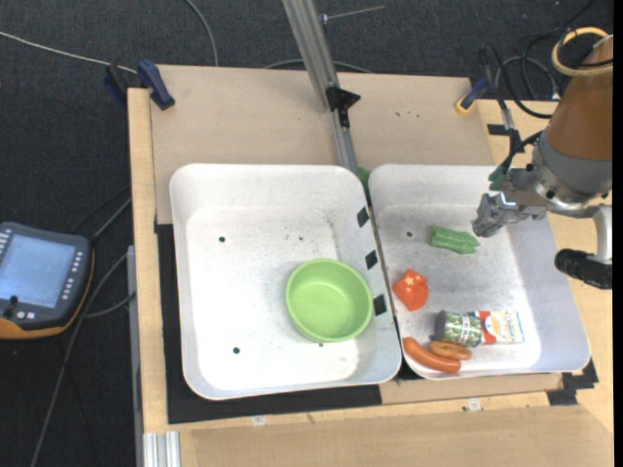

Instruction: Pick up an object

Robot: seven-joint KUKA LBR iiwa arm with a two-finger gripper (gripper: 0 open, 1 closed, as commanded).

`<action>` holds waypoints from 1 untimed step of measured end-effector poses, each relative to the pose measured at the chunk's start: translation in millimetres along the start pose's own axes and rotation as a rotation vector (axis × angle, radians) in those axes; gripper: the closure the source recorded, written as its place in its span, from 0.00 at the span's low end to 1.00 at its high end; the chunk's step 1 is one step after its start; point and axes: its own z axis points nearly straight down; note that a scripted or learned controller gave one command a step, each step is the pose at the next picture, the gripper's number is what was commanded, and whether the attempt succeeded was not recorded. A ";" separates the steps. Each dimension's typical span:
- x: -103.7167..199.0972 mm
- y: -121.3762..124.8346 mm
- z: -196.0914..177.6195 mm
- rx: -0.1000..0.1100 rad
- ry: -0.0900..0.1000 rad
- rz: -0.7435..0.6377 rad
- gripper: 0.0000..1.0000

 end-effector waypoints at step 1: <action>0.1 0.6 -20.3 0.001 0.000 0.000 1.00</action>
